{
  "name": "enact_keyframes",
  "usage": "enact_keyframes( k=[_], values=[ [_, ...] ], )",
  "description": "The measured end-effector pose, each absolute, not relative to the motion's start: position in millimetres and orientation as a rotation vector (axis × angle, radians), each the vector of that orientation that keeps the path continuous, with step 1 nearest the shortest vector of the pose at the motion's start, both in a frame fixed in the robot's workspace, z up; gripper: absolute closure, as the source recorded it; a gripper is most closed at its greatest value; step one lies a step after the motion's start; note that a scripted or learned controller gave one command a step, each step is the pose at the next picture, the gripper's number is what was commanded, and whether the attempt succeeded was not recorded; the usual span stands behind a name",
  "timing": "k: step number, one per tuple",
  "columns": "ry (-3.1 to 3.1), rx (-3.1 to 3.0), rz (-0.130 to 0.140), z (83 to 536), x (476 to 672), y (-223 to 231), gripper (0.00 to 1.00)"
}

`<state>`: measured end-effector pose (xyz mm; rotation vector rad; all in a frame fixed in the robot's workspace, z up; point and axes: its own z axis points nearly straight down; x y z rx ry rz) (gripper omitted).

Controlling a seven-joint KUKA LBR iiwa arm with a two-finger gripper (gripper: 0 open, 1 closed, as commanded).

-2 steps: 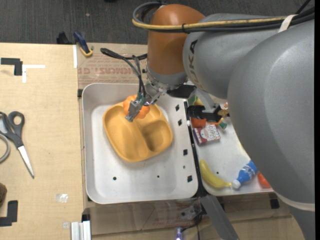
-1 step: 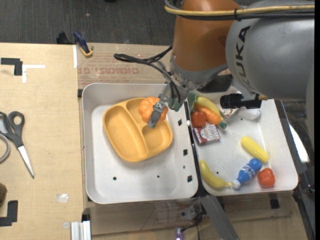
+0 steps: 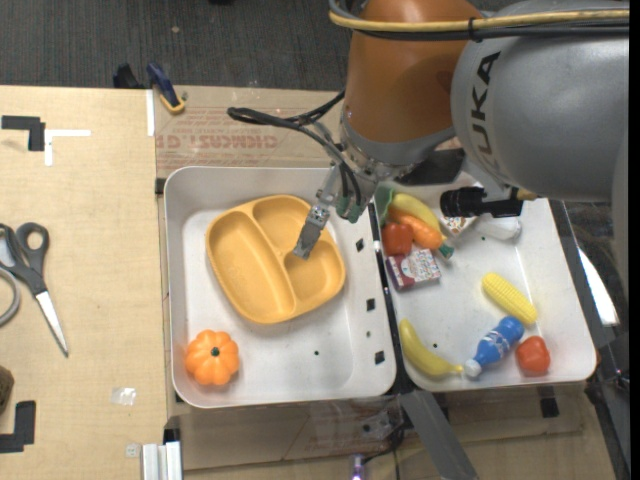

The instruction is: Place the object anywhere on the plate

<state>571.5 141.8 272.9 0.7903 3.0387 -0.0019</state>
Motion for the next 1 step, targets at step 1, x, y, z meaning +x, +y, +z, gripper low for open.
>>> enact_keyframes(
  k=[1],
  values=[
    [2.901, 1.204, -0.004, 445.0, 547.4, 199.6, 0.00]
  ],
)
